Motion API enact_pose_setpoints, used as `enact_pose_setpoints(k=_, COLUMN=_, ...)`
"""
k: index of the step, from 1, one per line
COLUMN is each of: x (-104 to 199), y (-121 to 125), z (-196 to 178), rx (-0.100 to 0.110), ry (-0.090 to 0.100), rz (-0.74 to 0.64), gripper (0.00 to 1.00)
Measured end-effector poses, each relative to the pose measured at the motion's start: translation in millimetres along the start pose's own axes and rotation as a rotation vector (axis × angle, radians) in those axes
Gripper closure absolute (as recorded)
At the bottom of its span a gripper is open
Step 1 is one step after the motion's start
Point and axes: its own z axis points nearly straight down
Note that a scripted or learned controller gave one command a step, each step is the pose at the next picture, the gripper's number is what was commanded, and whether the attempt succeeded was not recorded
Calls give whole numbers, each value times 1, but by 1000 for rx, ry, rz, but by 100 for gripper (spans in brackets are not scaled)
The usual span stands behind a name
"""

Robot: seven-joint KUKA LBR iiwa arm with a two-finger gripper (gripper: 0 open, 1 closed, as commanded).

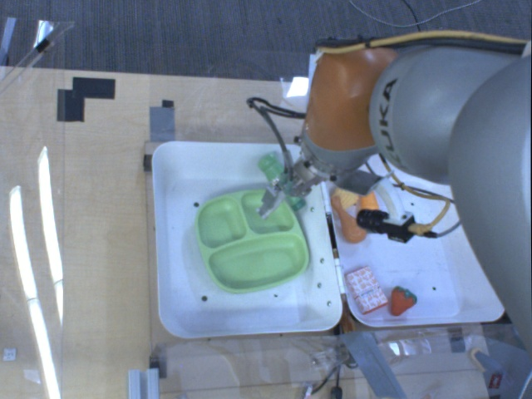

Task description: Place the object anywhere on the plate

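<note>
Your gripper hangs over the far right compartment of the green divided plate, which sits mid left bin. A green object shows just above the fingers, toward the bin's far edge; whether it sits between them you cannot tell. By the right bin's near edge lie a strawberry and a small packet.

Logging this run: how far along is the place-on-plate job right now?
Done: the gripper is over the left bin, at the upper right compartment of the green plate. In hand: a green object sits by the wrist, but I can't tell whether the fingers grip it. Left: nothing visibly rests on the plate yet. The strawberry, carrot and small box lie in the right bin.
</note>
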Motion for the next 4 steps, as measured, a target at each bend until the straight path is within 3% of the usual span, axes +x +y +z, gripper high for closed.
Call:
enact_pose_setpoints(k=1, x=-1, y=2, z=-12, rx=-7, ry=-3, rz=0, gripper=100)
enact_pose_setpoints(k=2, x=-1, y=2, z=-12, rx=-7, ry=-3, rz=0, gripper=0)
enact_pose_setpoints(k=4, x=-1, y=2, z=-12, rx=-7, ry=-3, rz=-1, gripper=0)
